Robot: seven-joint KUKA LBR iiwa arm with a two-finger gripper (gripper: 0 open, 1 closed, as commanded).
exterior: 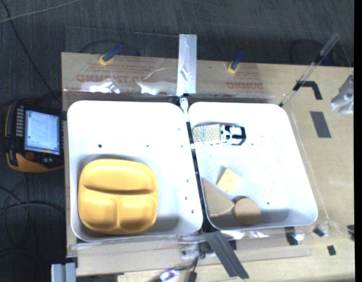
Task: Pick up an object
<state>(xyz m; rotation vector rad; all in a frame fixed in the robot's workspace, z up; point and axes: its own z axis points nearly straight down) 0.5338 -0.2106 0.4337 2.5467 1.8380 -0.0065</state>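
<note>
Four candidates lie across the two bins, and none is held. Nearest, against the front wall of the right bin (274,157), sits a brown piece (245,210) with a rounded end and a tapering flank; it looks stiff and light, like wood or cork, and would probably roll unless gripped across its round body. Beside it in the left bin (128,128), the big yellow moulded lump (117,192) looks smooth and too broad to span, so one of its raised ridges seems the only purchase. A little farther back, the small yellow block (229,180) lies apart from the rest, seemingly rigid with flat sides, and I judge it the easiest take, pinched across its short width. Near the back wall, the printed packet (219,134) lies flat, probably thin and slippery. Farthest, at the bench's right edge well clear of both bins, the gripper (344,96) shows as a pale grey shape; I cannot tell whether it is wide or narrow.
</note>
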